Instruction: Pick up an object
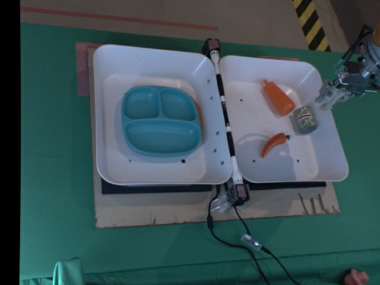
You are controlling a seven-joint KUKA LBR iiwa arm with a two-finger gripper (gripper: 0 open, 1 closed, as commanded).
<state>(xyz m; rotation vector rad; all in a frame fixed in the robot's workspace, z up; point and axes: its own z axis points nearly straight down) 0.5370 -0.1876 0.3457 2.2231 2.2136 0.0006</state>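
Note:
The right bin (320,159) holds three things: an orange bottle (278,97) at the upper middle, a small grey-green can (304,120) lying just right of it, and an orange-red chili pepper (274,143) below them. My gripper (330,101) hangs over the bin's right rim, up and to the right of the can, its fingers pointing down and slightly spread with nothing between them. The left bin (107,76) carries a teal divided plate (160,121).
A striped divider bar (224,108) runs between the bins. Cables (249,242) trail off the cardboard base at the front. Green cloth covers the bench all round. A pink object (355,275) lies at the bottom right corner.

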